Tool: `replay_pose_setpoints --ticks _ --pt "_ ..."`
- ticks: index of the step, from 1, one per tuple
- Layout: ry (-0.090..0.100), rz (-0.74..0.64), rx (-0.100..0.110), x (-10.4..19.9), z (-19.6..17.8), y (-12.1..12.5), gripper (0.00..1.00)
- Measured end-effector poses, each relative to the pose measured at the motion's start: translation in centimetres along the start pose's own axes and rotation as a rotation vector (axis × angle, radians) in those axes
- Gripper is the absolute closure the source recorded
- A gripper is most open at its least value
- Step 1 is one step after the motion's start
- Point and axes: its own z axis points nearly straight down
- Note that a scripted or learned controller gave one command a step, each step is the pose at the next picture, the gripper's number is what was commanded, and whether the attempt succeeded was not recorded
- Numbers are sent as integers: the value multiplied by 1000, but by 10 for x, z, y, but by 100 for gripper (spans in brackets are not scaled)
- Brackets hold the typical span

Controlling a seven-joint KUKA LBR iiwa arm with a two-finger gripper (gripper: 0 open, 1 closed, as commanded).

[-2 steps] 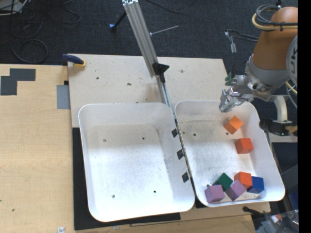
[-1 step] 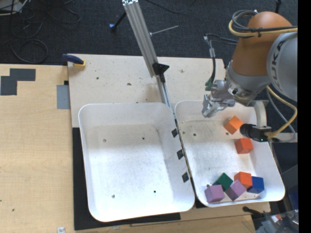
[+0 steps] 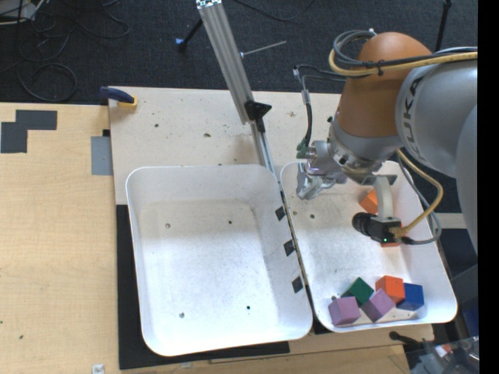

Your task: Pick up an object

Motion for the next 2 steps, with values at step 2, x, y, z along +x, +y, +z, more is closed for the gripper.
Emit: replay_pose_setpoints --ticks 2 --pt "0 -1 0 99 3 -44 100"
